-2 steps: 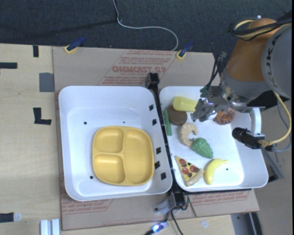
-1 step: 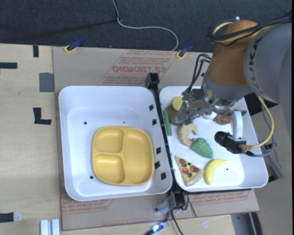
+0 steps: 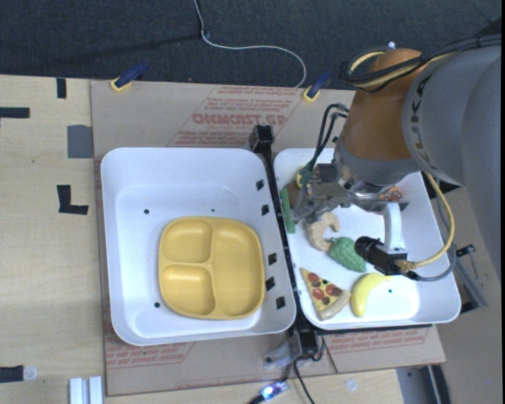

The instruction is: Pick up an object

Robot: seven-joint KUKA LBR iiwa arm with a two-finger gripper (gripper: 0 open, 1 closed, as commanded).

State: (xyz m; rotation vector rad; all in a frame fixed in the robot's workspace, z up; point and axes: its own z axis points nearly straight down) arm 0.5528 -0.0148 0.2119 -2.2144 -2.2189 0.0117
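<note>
Pizza slice (image 3: 322,291) — long axis diagonal, tip toward upper left

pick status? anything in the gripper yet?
Done: the arm is down in the right bin, with the gripper low over the beige toy. In hand: nothing visibly between its fingers. Left: grasp and lift. The pizza slice, yellow piece and green piece lie untouched; the yellow tray sits in the left bin.

The grey arm reaches in from the right, its orange-banded wrist bent downward, tool (image 3: 320,199) pointing low.
</note>
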